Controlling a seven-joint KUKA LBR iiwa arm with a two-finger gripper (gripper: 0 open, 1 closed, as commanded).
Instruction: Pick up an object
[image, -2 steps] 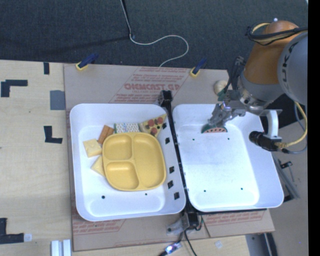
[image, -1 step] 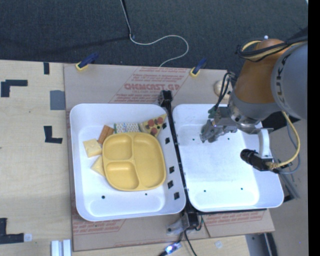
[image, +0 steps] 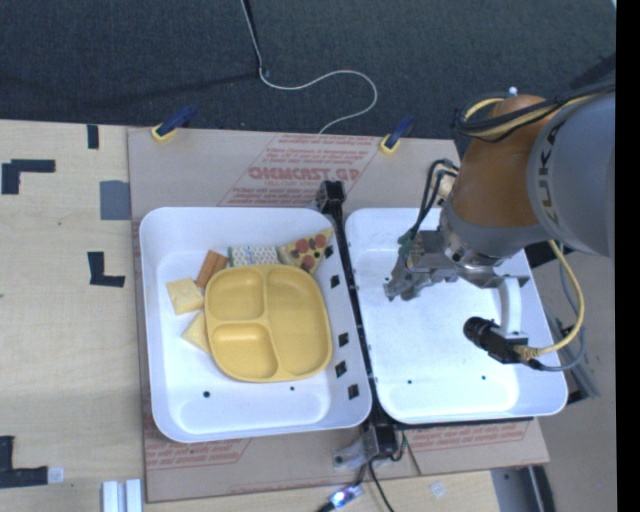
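Note:
My gripper (image: 400, 285) hangs over the left part of the right bin (image: 450, 400), close to the divider between the bins, and nothing shows between its tips. The left bin (image: 165, 370) holds a yellow divided plate (image: 268, 322). Around the plate's upper left lie a tan square piece (image: 184, 295), a brown piece (image: 210, 267), a pale yellow wedge (image: 194, 333), a green-and-white patterned item (image: 252, 256) and a small colourful item (image: 308, 248). The plate partly covers some of them.
The grey arm with its orange band (image: 500, 170) reaches in from the upper right over the right bin. A black cable fitting (image: 492, 338) hangs by the wrist. A black bar (image: 345, 290) runs between the bins. Cardboard lies beneath both bins.

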